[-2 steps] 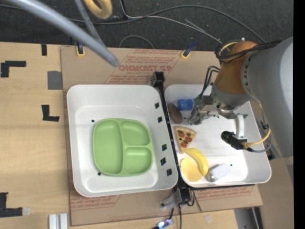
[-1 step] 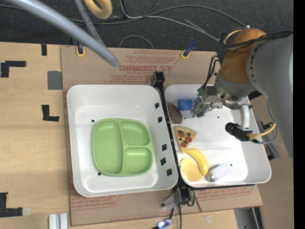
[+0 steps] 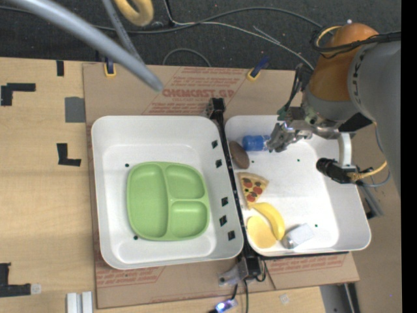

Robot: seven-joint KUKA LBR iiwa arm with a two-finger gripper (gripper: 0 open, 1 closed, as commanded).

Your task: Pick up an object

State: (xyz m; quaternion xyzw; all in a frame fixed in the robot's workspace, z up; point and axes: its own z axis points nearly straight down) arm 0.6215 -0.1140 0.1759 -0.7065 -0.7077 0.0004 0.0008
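Note:
My gripper (image 3: pixel 279 140) hangs over the back of the right bin (image 3: pixel 339 194), just right of a small blue object (image 3: pixel 253 142) lying against the bin's back-left area. A brown oval object (image 3: pixel 238 155) lies next to the blue one. Further forward are a pizza slice (image 3: pixel 252 186), a yellow banana (image 3: pixel 273 219) on a yellow round piece (image 3: pixel 259 233), and a small grey block (image 3: pixel 298 235). I see nothing held between the fingers.
The left bin (image 3: pixel 107 175) holds a green divided plate (image 3: pixel 167 199). A black divider (image 3: pixel 221 168) runs between the bins. Cables cross the dark surface behind, and a grey pole (image 3: pixel 78 25) slants over the back left.

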